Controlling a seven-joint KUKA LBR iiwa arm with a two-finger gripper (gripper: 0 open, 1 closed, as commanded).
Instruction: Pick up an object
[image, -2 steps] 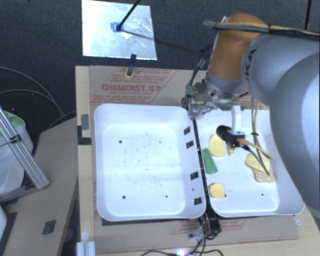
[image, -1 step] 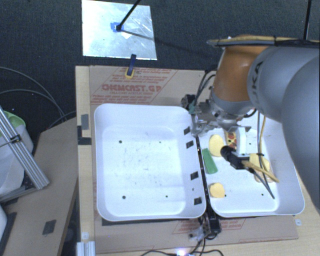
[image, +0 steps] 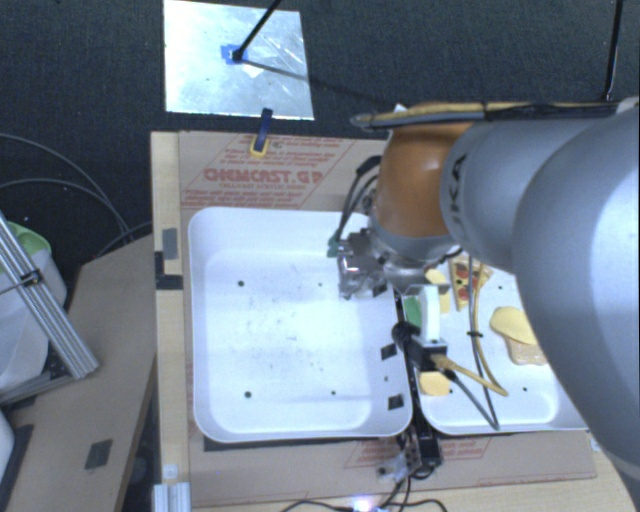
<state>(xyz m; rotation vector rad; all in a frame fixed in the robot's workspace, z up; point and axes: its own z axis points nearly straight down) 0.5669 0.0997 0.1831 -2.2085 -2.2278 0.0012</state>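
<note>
Picking something up here means choosing among the clutter in the right bin (image: 520, 415): a yellow chunk (image: 512, 323) near its far side, a smaller yellow piece (image: 434, 383) close to the divider (image: 404, 372) between the bins, a white-and-green block (image: 431, 312) just beyond that piece, and thin dark rods (image: 478, 388) lying slantwise across them. The small yellow piece looks the easiest target, though a rod touches or crosses it, so a descent straight down with the fingers set across its short side would serve best, clear of the divider wall.

The claw (image: 358, 270) sits just left of the divider, over the far right corner of the left bin (image: 290, 330), low under the orange wrist band (image: 425, 195); whether it is open or closed I cannot tell, and nothing is visible between its fingers. It would have to shift right over the divider before lowering.

The arm's grey bulk hides much of the right bin. Left of the left bin, metal framing (image: 40, 310) stands well clear. Both bins rest on a printed cardboard sheet (image: 270, 170) on the table.
</note>
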